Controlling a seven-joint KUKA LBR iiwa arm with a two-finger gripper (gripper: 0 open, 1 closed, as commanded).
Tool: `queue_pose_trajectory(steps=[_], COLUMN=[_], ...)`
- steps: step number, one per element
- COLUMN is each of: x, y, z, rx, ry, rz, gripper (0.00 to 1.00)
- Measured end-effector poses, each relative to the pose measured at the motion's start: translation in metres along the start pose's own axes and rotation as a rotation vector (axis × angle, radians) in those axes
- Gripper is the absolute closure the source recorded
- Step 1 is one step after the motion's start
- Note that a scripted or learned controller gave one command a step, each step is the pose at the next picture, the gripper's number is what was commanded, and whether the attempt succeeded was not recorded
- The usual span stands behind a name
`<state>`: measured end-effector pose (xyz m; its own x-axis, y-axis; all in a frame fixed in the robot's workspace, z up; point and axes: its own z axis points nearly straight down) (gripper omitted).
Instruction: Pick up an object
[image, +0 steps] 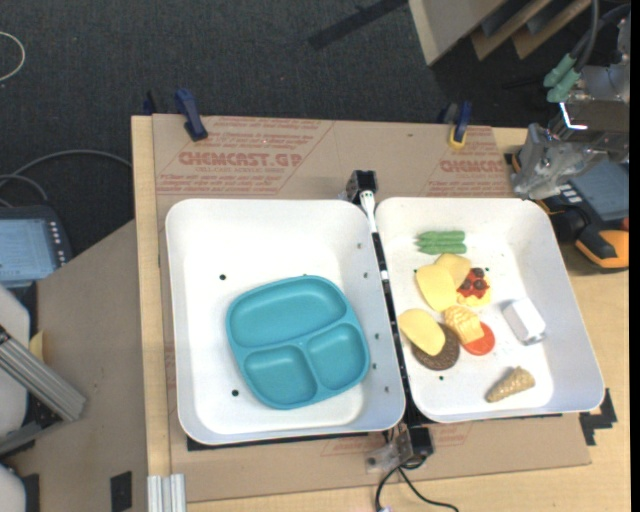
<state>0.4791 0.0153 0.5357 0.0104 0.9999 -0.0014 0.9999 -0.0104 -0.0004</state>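
While my gripper (545, 165) is hanging past the right bin's (570, 300) one o'clock corner, jaw state unreadable to me, food pieces are lying inside that bin: green beans (441, 241) at twelve o'clock, a cone (510, 383) at five. A teal tray (297, 340) is sitting in the left bin (190, 250).

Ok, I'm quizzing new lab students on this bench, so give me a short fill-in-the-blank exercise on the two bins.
1. The teal divided tray lies in the ____ bin.
2. The tray has ____ compartments.
3. The green bean pod lies at the ____ end of the food pile, in the right bin.
4. The cone lies nearest that bin's ____ edge.

Missing words: left; three; far; near
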Motion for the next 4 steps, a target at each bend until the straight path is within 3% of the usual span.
queue_pose_trajectory(steps=[1, 2, 3, 4], x=[-0.105, -0.152, -0.092, -0.132], y=[-0.001, -0.001, 0.077, 0.032], z=[0.158, 0.300, 0.354, 0.364], rx=[0.015, 0.014, -0.004, 0.005], ry=[0.000, 0.003, 0.001, 0.003], rz=[0.003, -0.003, -0.017, -0.009], gripper=[1.00, 1.00, 1.00, 1.00])
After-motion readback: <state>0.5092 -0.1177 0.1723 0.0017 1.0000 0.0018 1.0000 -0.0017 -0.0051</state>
